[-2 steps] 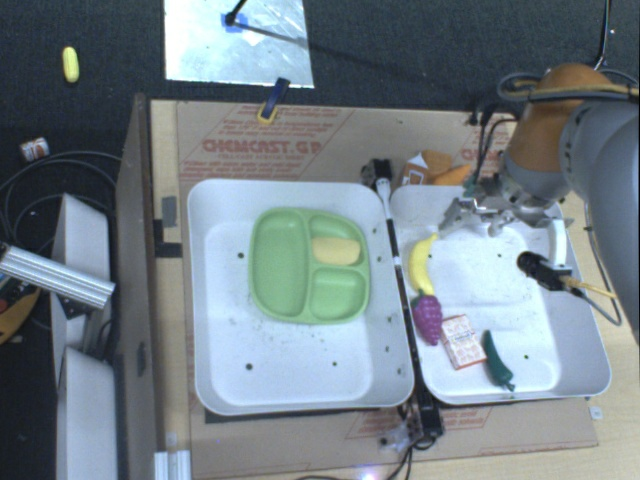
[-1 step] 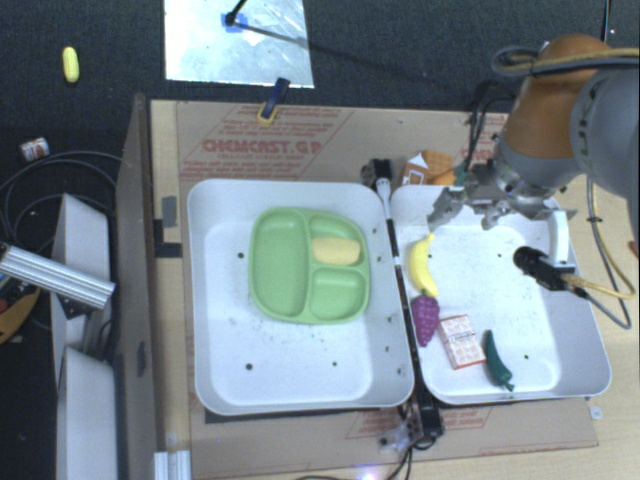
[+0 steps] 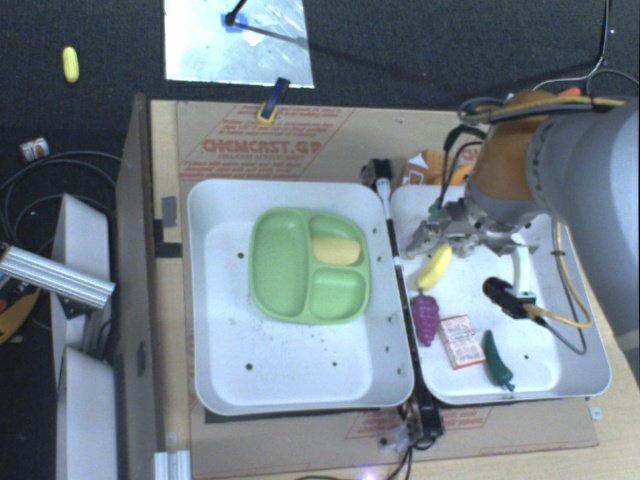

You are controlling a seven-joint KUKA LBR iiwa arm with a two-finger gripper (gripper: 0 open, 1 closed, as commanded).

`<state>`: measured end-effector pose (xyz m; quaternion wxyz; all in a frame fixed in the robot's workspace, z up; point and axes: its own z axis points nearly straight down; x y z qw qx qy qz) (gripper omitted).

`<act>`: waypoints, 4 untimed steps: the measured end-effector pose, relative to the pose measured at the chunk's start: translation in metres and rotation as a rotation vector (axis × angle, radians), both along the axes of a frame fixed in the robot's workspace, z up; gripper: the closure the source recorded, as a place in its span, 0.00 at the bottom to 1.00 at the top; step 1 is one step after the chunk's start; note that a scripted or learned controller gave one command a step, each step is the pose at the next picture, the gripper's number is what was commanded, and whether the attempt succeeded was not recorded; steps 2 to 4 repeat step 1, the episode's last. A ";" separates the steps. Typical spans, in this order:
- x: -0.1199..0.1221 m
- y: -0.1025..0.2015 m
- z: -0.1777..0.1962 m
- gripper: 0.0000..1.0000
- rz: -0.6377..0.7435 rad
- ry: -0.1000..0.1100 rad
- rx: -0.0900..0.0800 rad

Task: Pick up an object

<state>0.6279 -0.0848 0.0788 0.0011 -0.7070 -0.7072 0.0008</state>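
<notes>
Although the gripper hangs low over the right bin, nothing shows as lifted, so the pick is not yet made: every object lies on a bin floor or on the plate. The closest candidate is the yellow banana-shaped toy. It lies at a slant near the bin's left wall, its upper end just below the gripper and perhaps touching it. The wrist's bulk hides that spot, and I cannot tell whether the gripper is spread or closed. The toy's body lies down and to the left of the gripper rather than squarely under it.

Below the toy lies a purple grape bunch, hard against the same wall. A red-and-white packet sits just beside it, and a dark green pepper-like piece lies near the packet's right.

In the left bin sits a green divided plate with a pale yellow food piece in its upper right compartment, well apart from the arm.

What is left, by my judgement, is the whole grasp: centre over the toy, close on it, and raise it clear of the bin. The toy's slant and its nearness to the wall could let it slip aside.
</notes>
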 end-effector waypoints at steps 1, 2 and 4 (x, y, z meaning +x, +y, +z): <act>0.002 0.000 0.017 1.00 0.002 -0.007 -0.001; 0.002 0.000 0.017 1.00 0.002 -0.007 -0.001; 0.002 0.000 0.017 1.00 0.002 -0.007 -0.001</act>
